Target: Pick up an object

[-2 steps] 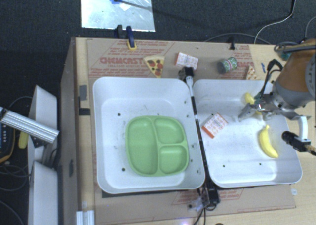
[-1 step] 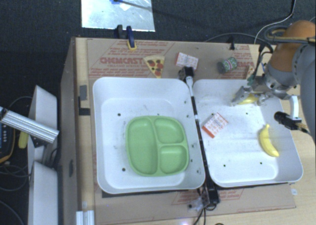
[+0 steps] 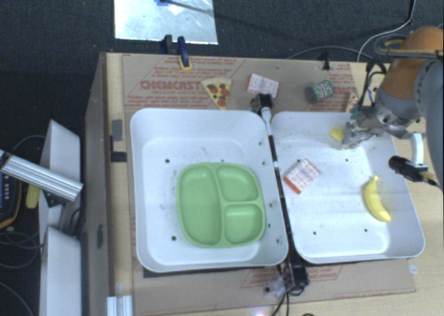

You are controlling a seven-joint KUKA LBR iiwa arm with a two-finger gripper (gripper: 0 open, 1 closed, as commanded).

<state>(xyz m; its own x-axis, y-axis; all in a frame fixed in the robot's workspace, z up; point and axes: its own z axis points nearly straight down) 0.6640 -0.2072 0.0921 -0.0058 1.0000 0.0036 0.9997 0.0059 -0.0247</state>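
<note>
The hand [image 3: 351, 134] reaches down at a small yellow object [image 3: 337, 135] above the banana [image 3: 377, 199]; its grip state I cannot tell; next, verify contact.

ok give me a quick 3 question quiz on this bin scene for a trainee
1. True or false: the green divided plate lies in the left bin.
2. Which thing lies nearest the right bin's right wall? A) the banana B) the red and white packet C) the small yellow piece
3. Fill in: the gripper is at the right bin's ____ edge, beside the small yellow piece.

Key
1. True.
2. A.
3. Far. Its fingers are too blurred to judge whether they grip anything.
</note>
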